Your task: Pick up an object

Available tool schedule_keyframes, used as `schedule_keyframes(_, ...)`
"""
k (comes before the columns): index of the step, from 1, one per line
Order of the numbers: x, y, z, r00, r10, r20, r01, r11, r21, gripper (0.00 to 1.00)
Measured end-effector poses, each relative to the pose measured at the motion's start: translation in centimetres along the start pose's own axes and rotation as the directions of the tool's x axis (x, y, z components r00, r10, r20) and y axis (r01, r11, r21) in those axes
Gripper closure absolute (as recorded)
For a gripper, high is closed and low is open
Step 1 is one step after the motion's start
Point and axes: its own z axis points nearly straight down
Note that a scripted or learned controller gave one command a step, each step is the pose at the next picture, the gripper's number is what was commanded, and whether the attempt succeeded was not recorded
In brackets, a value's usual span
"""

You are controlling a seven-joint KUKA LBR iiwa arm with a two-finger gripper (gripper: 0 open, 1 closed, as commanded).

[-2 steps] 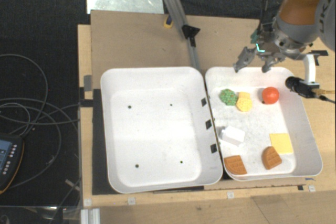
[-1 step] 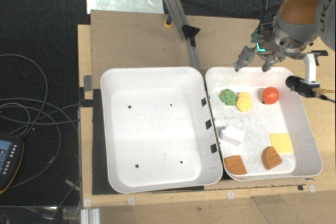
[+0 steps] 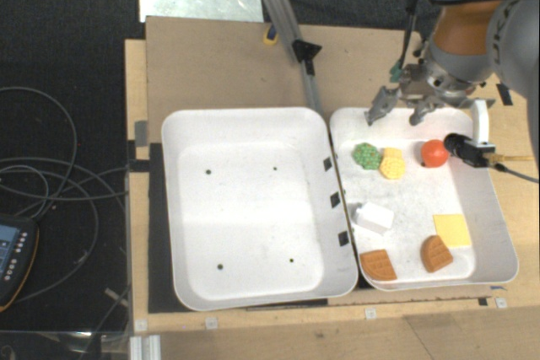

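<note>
- The grey arm with its orange band [image 3: 472, 4] reaches in from the right, wrist pointing down.
- The tool [image 3: 396, 110] hovers over the right white bin's [image 3: 498, 253] far edge, fingers apart, holding nothing.
- A green knobbly lump [image 3: 366, 155] lies just below it, touching a yellow corn-like piece [image 3: 392, 164]; a red ball [image 3: 434, 153] sits nearby.

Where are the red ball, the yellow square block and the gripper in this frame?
red ball [image 3: 434, 153]: camera view, centre of its top.
yellow square block [image 3: 452, 229]: camera view, middle of its flat face.
gripper [image 3: 399, 111]: camera view, midway between the fingertips.
</note>
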Motion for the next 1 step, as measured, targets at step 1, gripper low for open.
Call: schedule_keyframes(1,-0.34,-0.06,6.22,1.0,0.004,0.0,-0.004,1.0,0.002,0.0)
